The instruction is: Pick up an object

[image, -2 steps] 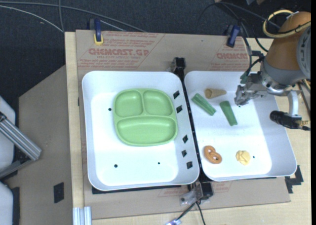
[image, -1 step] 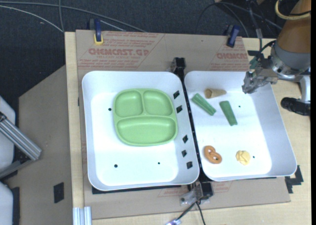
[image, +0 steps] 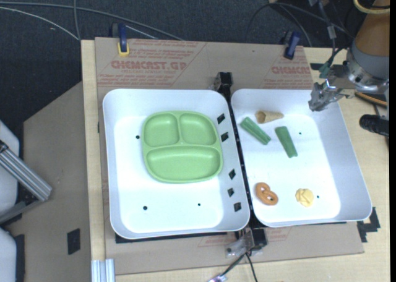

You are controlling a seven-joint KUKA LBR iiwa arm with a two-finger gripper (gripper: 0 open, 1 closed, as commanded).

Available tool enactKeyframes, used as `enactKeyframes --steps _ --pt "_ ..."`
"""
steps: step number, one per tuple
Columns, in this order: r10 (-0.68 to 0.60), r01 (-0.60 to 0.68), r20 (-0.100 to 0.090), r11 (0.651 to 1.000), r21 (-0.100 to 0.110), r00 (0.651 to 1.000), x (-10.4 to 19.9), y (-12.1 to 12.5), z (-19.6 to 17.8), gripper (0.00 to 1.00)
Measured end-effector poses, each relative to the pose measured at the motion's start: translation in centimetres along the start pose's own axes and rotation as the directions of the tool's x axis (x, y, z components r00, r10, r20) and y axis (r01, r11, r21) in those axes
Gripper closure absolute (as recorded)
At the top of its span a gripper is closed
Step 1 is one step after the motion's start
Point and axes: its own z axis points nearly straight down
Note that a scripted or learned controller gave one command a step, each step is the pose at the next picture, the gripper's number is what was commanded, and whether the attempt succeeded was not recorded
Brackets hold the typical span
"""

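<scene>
The gripper [image: 319,102] hovers over the far right corner of the right bin [image: 346,169], at its rim; whether the fingers are released or clenched I cannot tell, and nothing is visible between them. Everything worth picking lies to the camera's left and nearer than the gripper. Closest is a small tan piece [image: 268,115], just inside the bin's far edge. Beyond it sit two green sticks: one [image: 255,131] with its long axis running diagonally from far-left to near-right, the other [image: 286,141] lying nearly along the bin's depth, tilted slightly. A grasp on either stick would probably call for closing across its short side. Toward the near edge rest a small orange pretzel-like ring [image: 266,194] and a pale yellow lump [image: 304,196], well apart from the gripper. The left bin [image: 124,151] holds a green divided plate [image: 182,146], farthest of all. Both bins sit on a board on the desk [image: 185,58].
</scene>
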Motion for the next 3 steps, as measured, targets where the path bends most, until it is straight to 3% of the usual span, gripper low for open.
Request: enactKeyframes --steps 2,3 --pt "-0.005 0.005 -0.004 1.000 0.005 1.000 12.0 -0.5 -1.4 1.00" --pt "-0.005 0.005 -0.003 1.000 0.008 1.000 17.3 -0.5 0.0 1.00"
